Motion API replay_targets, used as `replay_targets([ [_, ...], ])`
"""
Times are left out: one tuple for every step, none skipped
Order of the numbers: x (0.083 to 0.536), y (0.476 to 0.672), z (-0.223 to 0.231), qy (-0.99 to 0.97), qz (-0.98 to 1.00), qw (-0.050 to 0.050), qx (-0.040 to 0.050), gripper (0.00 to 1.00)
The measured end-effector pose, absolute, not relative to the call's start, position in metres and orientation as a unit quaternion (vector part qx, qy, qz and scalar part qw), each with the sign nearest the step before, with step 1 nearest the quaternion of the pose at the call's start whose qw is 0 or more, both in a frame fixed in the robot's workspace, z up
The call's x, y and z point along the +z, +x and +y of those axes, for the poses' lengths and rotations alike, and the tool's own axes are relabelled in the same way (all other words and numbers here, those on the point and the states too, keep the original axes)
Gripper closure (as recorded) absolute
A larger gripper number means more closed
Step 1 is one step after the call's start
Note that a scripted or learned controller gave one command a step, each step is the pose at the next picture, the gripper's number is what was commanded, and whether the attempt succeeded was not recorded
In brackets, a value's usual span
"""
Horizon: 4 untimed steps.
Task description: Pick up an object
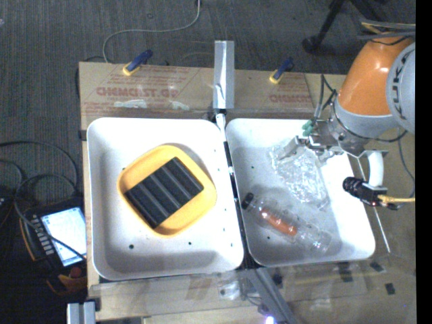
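Two shallow white bins sit side by side on the table, parted by a narrow metal strip that runs away toward the far edge. The left bin holds a yellow tray-like thing, tilted on the diagonal, with a black ribbed insert in its middle. No writing shows on it.

The right bin holds two things. Toward its far right lies a crumpled clear plastic wrapper. Nearer, lying slantwise across the bin floor, is a clear plastic bottle with a dark cap toward the left and an orange patch inside or on its body; if that patch is a label, it is too small to read.

The arm comes in from the right, its orange band large at the upper right corner. The hand hangs over the far right part of the right bin, just at the far edge of the wrapper. Whether it is spread or pressed together cannot be told, nor whether it touches the wrapper.

Behind the bins a brown cardboard sheet covers the table, printed in faded red; the left print reads roughly "CHEMCAST", and the right print is partly hidden and unreadable. Two clamps with blue and yellow handles pin the sheet at its far edge. On the floor at the left lies a device with a lit screen, its text too small to read.
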State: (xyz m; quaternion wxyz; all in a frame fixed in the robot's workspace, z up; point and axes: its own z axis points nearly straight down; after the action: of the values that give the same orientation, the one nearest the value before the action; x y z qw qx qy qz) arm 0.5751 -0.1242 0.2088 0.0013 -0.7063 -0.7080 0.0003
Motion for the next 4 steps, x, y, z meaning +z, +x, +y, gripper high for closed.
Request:
replay_targets([
  [0.209, 0.575, -0.124, -0.706, -0.708, 0.001, 0.0003, 0.00],
  [0.099, 0.583, -0.147, -0.694, -0.720, -0.005, -0.0034, 0.00],
  [0.088, 0.643, -0.161, -0.665, -0.747, 0.018, 0.0081, 0.00],
  [0.166, 0.610, -0.202, -0.687, -0.726, -0.001, 0.0007, 0.00],
])
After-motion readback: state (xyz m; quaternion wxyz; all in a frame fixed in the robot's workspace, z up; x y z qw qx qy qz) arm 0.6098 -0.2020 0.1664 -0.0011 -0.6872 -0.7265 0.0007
